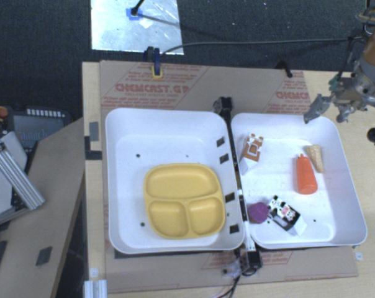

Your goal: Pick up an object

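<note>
On the bench sit two white bins: the left bin [122,135] carries one yellow divided tray [184,199] with three compartments, and the right bin [343,191] carries five small things. Those are one orange bottle-shaped toy [306,174], one tan cone [315,157], one purple round piece [258,212], one black-and-white block [285,214] and one brown-and-white block [254,148]. At the view's right edge the arm is cut off, and its gripper [327,109] hangs over the far right corner of the right bin, fingers spread apart with nothing between them. Markings on both blocks are too small to make out. Long axis of the orange toy runs roughly up and down the view, narrow end toward the far rim; it lies near the middle-right of its bin, just beside the cone
</note>
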`<state>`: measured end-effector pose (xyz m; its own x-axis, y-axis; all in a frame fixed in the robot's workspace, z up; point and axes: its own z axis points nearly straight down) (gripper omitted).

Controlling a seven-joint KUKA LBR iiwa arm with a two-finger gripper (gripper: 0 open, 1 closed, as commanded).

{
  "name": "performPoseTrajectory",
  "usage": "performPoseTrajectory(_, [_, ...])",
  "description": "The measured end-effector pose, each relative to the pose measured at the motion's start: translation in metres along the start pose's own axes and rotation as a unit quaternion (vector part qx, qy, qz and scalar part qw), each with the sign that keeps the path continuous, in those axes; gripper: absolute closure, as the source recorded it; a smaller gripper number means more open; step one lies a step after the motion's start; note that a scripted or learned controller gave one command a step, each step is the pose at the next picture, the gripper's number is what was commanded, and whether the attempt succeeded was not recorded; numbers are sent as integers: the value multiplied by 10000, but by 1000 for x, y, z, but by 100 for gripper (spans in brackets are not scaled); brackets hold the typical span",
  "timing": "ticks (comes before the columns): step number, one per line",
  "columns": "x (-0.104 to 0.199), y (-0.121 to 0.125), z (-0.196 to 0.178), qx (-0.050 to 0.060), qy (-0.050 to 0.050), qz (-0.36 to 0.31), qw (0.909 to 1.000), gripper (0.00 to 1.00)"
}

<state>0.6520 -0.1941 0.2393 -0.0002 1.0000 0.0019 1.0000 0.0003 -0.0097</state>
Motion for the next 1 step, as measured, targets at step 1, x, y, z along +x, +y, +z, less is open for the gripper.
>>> performPoseTrajectory(1, [1, 2, -8, -58, -14, -14, 10000, 0])
